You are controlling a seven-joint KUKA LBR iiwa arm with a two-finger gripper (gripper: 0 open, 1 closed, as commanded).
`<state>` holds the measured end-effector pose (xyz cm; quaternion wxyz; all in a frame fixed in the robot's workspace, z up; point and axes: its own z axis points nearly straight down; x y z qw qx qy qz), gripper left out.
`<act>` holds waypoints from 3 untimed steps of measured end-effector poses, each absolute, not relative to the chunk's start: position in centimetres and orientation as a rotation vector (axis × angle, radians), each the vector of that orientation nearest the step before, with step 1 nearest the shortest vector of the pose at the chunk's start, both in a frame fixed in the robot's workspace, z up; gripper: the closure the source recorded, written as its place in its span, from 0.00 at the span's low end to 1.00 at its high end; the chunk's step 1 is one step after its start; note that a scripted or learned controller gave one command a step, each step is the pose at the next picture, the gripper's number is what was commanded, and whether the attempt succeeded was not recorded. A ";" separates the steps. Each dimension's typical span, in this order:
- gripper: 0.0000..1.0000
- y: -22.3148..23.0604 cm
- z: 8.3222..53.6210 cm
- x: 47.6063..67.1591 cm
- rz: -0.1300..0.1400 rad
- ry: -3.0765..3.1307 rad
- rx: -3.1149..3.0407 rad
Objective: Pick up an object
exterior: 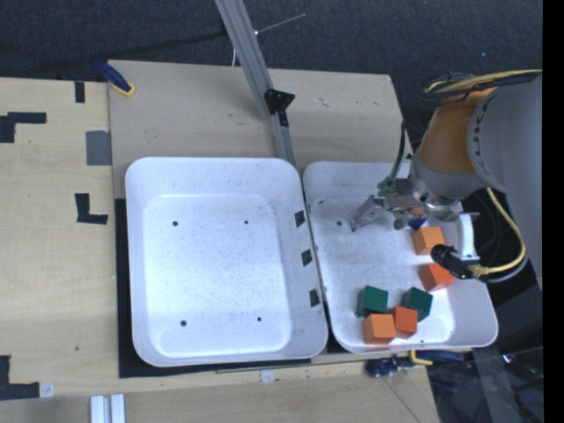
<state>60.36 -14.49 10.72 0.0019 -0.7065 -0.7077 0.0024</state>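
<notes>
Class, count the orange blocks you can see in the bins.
4, all in the right bin: one beside the gripper, one below it, two near the front edge. The arm may hide more.

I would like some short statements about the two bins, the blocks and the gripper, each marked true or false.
1. All the blocks lie in the right bin. True.
2. There are two green blocks. True.
3. The gripper holds a green block. False: nothing shows between its fingers, and the green blocks lie nearer the bin's front.
4. Blue blocks are in the left bin. False: the blocks are orange and green, in the right bin.
5. An orange block lies near the gripper. True.
</notes>
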 end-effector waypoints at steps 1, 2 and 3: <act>1.00 -14.4 12.0 60.5 0.003 -2.224 -2.216; 1.00 -14.5 16.3 60.7 -0.003 -2.225 -2.221; 1.00 -14.5 21.6 60.8 -0.004 -2.226 -2.222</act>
